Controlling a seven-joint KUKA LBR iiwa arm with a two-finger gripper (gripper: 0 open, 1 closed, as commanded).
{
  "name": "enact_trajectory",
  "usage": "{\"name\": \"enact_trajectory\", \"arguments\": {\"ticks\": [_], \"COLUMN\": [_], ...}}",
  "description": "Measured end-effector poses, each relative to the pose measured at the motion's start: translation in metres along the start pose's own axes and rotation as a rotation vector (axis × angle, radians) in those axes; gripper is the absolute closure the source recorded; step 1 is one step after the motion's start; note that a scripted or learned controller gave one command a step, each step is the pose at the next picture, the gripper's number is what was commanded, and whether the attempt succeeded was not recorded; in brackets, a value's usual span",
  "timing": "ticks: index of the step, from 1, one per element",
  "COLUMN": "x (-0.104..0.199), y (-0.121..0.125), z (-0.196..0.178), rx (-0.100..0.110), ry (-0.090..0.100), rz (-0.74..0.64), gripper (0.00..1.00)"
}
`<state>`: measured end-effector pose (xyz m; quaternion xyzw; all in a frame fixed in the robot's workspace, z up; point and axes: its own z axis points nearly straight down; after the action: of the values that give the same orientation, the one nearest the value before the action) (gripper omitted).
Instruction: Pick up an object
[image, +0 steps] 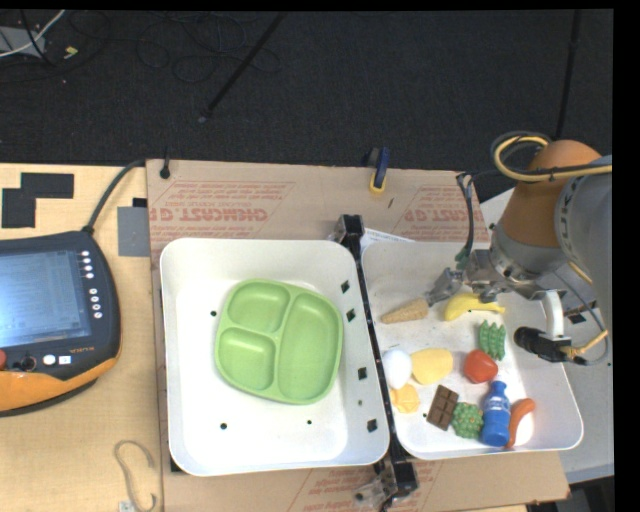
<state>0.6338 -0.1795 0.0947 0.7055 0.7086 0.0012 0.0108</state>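
This is a robotics lab, not a home. A robot teach pendant (50, 310) with a screen and orange trim lies on the table (130, 420), far left of the pincer (462, 285). Two white bins (190, 400) sit on flattened cardboard (270, 205), cables (90, 30) trail over the dark floor beyond, and the food is plastic toys (470, 385).

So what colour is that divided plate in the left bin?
Light green plate, clearest in the camera view.
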Motion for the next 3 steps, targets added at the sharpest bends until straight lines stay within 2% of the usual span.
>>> {"name": "enact_trajectory", "arguments": {"ticks": [1,2,3], "x": [-0.001,-0.004,-0.002], "y": [0.002,-0.001,0.006], "z": [-0.014,-0.058,-0.119], "rx": [-0.006,0.016,0.013], "ry": [0.0,0.013,0.012], "rz": [0.002,0.007,0.004], "gripper": [1.0,1.0,1.0]}}
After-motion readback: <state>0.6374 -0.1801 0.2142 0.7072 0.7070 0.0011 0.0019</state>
